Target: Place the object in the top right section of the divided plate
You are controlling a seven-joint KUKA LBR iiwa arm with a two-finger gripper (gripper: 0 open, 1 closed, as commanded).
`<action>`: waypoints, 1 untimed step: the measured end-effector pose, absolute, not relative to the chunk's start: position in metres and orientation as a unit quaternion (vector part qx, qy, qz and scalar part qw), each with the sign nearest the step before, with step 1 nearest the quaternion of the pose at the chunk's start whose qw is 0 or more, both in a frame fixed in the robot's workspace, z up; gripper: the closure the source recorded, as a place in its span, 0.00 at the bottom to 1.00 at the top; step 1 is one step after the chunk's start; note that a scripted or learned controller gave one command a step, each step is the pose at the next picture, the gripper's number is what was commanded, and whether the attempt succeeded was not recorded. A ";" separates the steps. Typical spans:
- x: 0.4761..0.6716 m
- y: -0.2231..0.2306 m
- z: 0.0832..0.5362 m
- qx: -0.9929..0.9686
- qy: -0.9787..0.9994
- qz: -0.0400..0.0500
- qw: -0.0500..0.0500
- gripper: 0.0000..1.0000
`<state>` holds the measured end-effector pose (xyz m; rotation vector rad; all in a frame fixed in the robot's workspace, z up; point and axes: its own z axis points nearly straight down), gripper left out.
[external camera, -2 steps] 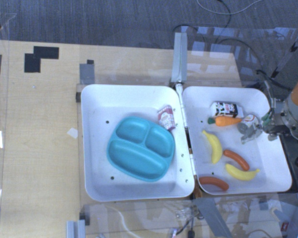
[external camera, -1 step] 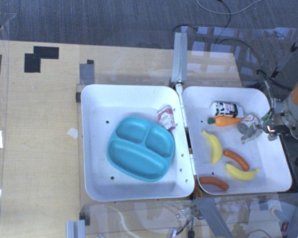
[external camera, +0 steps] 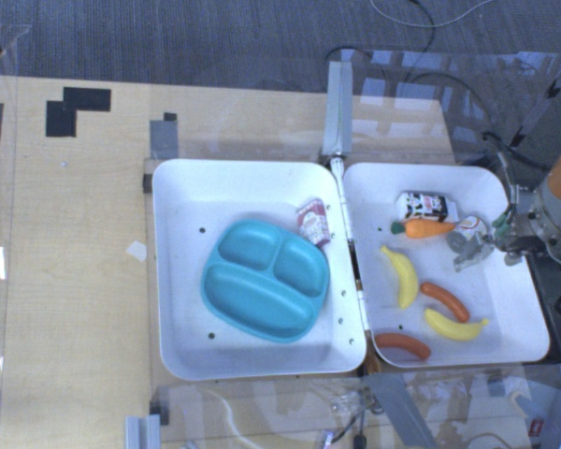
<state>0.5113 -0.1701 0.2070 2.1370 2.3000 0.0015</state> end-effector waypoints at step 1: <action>0.511 -0.170 0.207 0.681 0.733 0.000 0.001 0.00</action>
